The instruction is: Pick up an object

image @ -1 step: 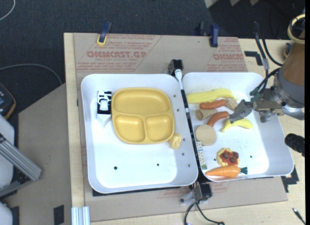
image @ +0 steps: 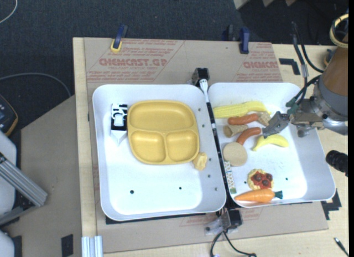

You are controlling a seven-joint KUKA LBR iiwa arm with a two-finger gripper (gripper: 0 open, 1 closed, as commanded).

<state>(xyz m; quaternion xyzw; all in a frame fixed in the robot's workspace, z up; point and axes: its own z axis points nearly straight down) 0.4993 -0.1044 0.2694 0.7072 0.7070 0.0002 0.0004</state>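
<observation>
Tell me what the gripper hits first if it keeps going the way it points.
The gripper points leftward and down into the right bin. First in line looks like the lower sausage, with the banana just under its tip. Depth from this slanted view is uncertain.

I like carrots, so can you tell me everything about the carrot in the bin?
The carrot is a small orange toy, smooth and plastic-looking, with a short green leafy top at its right end. It lies flat on its side along the near edge of the right bin, tip pointing left. A little pizza-like piece sits just behind it, almost touching. The claw is well away from it.
</observation>
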